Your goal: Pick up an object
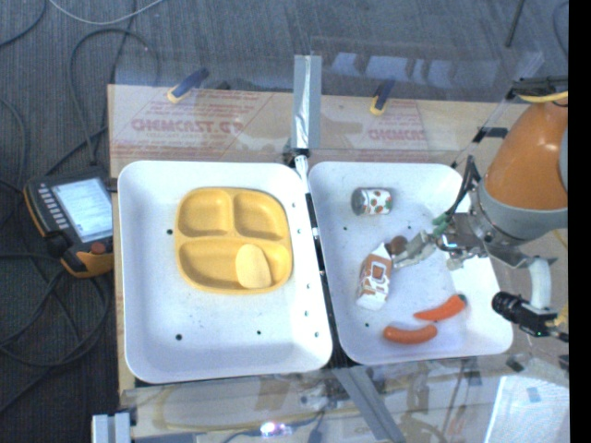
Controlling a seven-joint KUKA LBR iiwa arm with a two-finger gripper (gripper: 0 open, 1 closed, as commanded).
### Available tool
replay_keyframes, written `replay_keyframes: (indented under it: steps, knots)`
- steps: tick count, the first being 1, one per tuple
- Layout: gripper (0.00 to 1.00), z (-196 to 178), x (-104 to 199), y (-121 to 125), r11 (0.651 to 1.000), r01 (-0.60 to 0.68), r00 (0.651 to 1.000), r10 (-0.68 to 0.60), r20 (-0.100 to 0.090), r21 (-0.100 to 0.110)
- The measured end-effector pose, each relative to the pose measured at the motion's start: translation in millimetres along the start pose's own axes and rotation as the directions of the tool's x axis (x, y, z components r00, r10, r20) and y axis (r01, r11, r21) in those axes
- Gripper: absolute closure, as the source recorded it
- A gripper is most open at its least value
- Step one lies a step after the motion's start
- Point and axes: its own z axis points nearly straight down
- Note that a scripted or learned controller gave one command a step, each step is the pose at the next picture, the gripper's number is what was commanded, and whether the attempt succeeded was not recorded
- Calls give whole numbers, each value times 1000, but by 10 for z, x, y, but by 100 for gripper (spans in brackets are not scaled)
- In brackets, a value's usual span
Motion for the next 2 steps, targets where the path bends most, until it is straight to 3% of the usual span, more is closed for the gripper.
replay_keyframes:
  steps: [1, 2]
  knots:
    - [0, 1000, 163, 264, 992, 129, 992, -129, -1, -2]
    - [0, 1149, -89, 1027, 989, 144, 990, -144, 5, -14]
